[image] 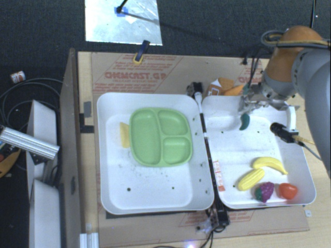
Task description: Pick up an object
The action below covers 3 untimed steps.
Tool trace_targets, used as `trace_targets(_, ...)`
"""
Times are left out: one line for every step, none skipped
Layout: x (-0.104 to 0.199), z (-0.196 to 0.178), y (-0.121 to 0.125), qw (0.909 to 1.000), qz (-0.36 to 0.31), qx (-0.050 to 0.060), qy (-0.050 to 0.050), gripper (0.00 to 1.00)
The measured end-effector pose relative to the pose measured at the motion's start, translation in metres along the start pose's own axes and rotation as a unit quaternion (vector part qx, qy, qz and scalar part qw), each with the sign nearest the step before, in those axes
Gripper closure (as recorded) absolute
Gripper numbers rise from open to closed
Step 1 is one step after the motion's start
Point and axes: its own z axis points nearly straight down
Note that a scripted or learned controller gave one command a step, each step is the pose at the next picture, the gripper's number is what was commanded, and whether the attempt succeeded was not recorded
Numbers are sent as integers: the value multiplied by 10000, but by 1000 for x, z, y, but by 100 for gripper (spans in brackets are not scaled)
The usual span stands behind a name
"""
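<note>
Grey arm [314,76], orange band, metal wrist.

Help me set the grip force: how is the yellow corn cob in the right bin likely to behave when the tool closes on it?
The corn cob looks like a stiff plastic toy, probably light. Its rounded shape may roll or slip sideways when pinched. It lies close beside the banana and the grapes, so a nudge could shift them too.

A yellow piece [124,135] lies partly hidden under the green tray [160,137]; the arm [310,61] is cut off at right.
</note>
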Motion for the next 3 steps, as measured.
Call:
trace_targets(0,1,0,10000,-5,8,-1,0)
trace_targets(13,20,-16,9999,16,103,15,0)
trace_targets(13,8,-14,10000,6,76,9,100)
